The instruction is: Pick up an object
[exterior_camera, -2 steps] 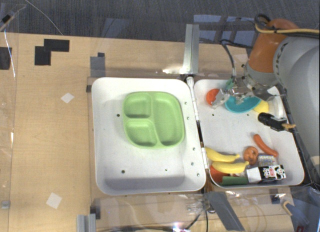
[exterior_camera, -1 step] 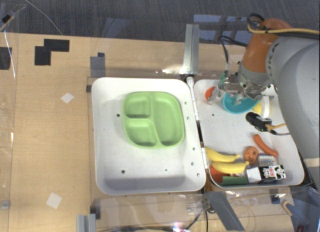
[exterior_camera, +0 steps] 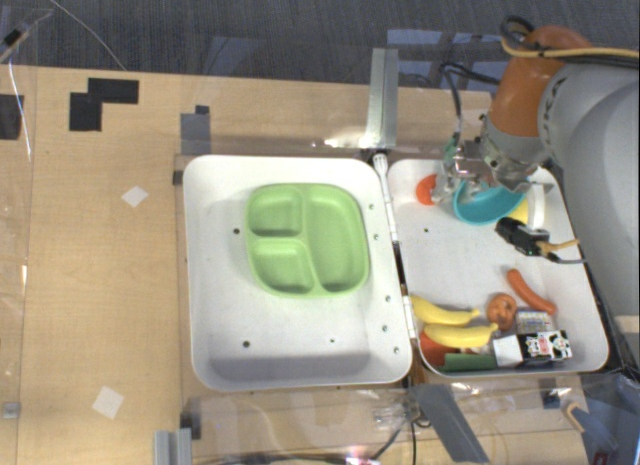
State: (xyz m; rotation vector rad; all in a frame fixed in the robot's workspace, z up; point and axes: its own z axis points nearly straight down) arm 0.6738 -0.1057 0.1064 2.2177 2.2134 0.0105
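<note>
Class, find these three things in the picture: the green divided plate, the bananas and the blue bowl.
green divided plate [exterior_camera: 305, 238], camera view, central ridge.
bananas [exterior_camera: 452, 313], camera view, upper banana's middle.
blue bowl [exterior_camera: 483, 205], camera view, front wall.

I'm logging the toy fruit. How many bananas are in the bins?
2. Both bananas lie in the right bin, near its front left corner: one above, the other just below and touching it. More may be hidden under the arm.

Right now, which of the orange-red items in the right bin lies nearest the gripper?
The small orange-red piece at the bin's far left, just beside the gripper and teal bowl; the sausage and round fruit lie nearer the front.
</note>
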